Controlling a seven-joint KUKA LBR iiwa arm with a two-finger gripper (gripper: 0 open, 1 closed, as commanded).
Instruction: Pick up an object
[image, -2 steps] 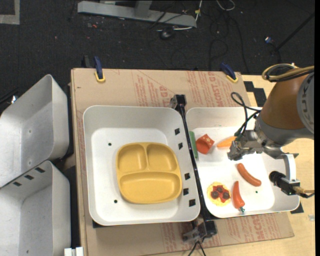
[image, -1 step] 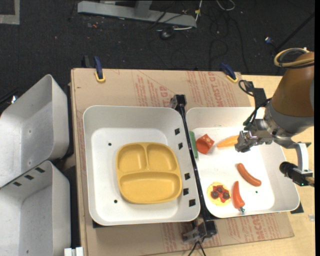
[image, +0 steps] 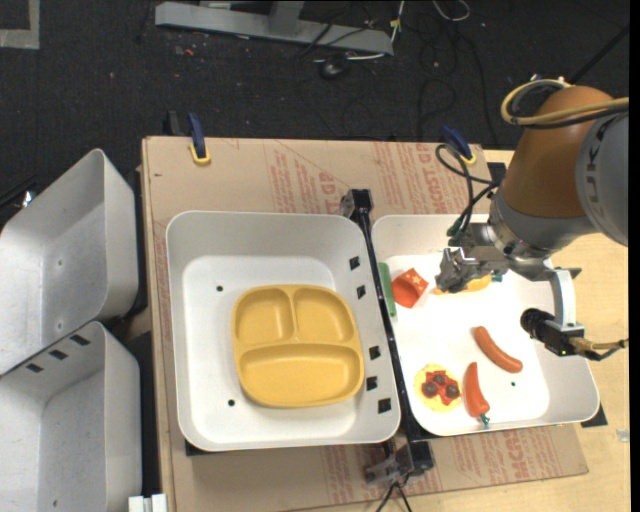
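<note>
Gripper (image: 458, 272) sits low in the right bin (image: 560, 400), near its back wall, arm (image: 560, 150) coming in from the right with the orange band above the wrist. Can't tell if it's open or closed, the wrist hides that from this angle. A bit of yellow shows right at its tip; can't tell whether that's an object or whether it's gripped.

Landmark is the divider (image: 380, 300) between the two bins.

- Left bin (image: 190, 240), left of the divider: holds a yellow tray (image: 297, 345) with three compartments, lying flat, roughly centred.
- Right bin, right of the divider: holds all the small food items.
- Sausage (image: 497, 350): well right of the divider, mid-bin, lying diagonally, apart from the gripper.
- Chili (image: 474, 390): red with a green stem, front of the bin, lying roughly parallel to the divider, just beside the pizza.
- Pizza (image: 439, 386): small yellow disc with dark red spots, front of the bin, near the divider.
- Red piece (image: 408, 288): orange-red chunk just right of the divider, toward the back, just left of the gripper and not touching it.
- Green strip (image: 386, 290): thin, lying right along the divider beside the red piece.
</note>
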